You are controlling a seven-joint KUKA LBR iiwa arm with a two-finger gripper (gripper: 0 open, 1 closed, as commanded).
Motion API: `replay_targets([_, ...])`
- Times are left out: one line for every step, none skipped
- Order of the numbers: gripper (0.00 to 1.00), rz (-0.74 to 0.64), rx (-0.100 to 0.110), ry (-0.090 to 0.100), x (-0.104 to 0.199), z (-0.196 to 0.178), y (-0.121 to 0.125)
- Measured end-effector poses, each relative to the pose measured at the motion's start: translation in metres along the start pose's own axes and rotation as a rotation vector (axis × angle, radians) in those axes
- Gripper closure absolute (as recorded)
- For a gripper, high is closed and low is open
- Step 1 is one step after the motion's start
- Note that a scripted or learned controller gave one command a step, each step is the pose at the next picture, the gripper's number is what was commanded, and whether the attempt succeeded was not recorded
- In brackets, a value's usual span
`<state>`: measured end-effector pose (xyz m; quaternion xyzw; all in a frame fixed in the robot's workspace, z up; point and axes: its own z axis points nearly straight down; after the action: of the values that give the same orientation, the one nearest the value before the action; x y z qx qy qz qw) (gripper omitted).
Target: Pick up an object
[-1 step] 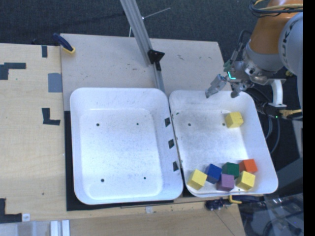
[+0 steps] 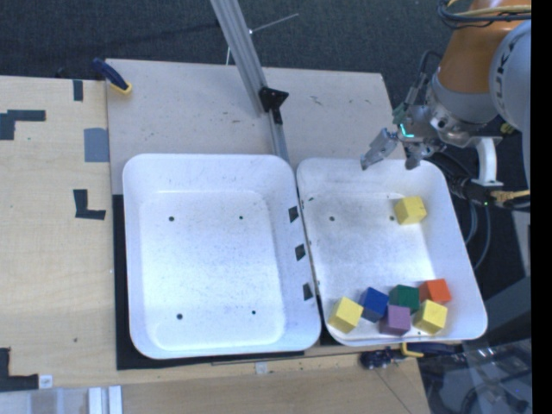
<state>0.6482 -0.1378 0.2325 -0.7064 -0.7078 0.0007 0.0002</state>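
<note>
Gripper (image 2: 393, 154) hangs over the right bin's (image 2: 341, 175) far edge, fingers seemingly spread and holding nothing, yellow cube (image 2: 410, 210) nearby.

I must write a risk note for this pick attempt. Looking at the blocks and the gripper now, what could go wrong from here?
1. The gripper hangs open over the right bin's far rim; a straight descent could strike the rim.
2. The lone yellow block lies turned near the bin's right wall, so one finger may hit the wall.
3. The blue block, green block and purple block are packed together, leaving little room for fingers.
</note>
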Motion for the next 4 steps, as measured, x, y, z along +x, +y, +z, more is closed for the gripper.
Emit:
replay_targets([0.0,0.0,0.004,0.0,0.005,0.044,0.0])
replay_targets([0.0,0.002,0.005,0.0,-0.003,0.096,-0.005])
replay_targets([0.0,0.001,0.005,0.0,-0.002,0.144,-0.007])
replay_targets([1.0,-0.001,0.0,0.0,-0.002,0.131,-0.005])
